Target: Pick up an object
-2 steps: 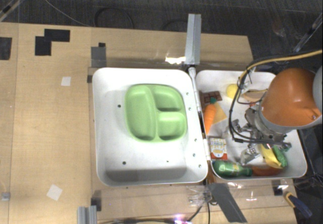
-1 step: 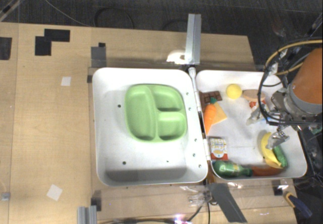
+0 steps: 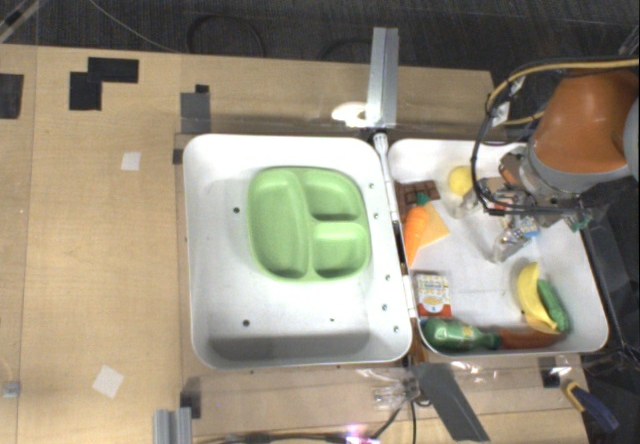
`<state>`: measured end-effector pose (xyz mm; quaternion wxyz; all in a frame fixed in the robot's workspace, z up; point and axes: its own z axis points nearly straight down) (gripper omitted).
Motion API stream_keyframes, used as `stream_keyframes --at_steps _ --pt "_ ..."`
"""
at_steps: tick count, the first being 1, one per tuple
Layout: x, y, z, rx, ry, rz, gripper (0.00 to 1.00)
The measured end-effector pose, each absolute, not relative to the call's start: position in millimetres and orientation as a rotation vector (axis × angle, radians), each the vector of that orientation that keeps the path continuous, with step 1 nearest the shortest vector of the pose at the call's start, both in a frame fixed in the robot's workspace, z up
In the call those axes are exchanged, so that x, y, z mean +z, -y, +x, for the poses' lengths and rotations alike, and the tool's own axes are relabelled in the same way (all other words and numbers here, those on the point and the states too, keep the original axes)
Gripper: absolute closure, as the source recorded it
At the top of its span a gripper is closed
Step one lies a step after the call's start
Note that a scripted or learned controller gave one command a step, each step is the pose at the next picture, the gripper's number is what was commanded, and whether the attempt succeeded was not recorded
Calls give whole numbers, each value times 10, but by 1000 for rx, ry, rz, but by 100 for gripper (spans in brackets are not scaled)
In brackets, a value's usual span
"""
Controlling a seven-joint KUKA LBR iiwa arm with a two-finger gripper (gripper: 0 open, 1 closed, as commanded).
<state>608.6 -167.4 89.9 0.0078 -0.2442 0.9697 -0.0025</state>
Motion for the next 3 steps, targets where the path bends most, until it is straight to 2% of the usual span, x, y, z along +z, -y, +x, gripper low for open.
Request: stream_keyframes --at_steps 1,2,3 --pt "904 1629 5433 -7 -3072 -579 0" --pt "914 1261 5114 -9 -3100 -367 0" --pt "910 1892 4998 -16 -3029 -760 0"
